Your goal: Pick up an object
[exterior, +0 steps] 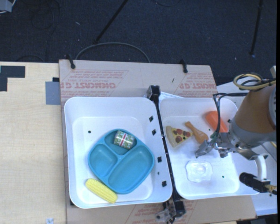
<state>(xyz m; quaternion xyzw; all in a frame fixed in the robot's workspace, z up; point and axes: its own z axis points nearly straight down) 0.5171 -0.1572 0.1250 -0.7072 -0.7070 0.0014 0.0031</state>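
The pincer (204, 149) hangs low in the middle of the right bin (226, 185). I cannot tell if it is released or clenched, and I see nothing in it. The big grey arm (252, 118) comes in from 3 o'clock and covers that side of the bin.

Any toy will do for this job. The closest ones are the cup (199, 171), just beside the pincer at 6 o'clock, and the pizza (178, 136), near it at 10 o'clock.

What could go wrong:
- The cup is see-through and looks thin. I think a hard squeeze could squash it or make it pop out sideways.
- The pizza lies flat on the floor of the bin. The pincer could slide over the top and close on air.
- The stick (196, 132) touches the pizza at its 3 o'clock side. A grab there could catch both toys, or push one away.
- The pincer sits between the toys, not right over one. If it goes straight down, it may hit bare floor.

Other things, big to small:
- The left bin (77, 125) sits at 9 o'clock, past the black clips on the wall between the bins.
- In it lies a blue plate (123, 169) with three parts.
- A yellow corn (101, 190) lies at the plate's 7 o'clock, touching its rim.
- An orange thing (212, 119) lies in the right bin at the pincer's 1 o'clock, partly behind a cable.
- A small can (123, 139) lies on its side in the plate's 12 o'clock part.

Those left bin toys are well apart from the pincer and not in its way.
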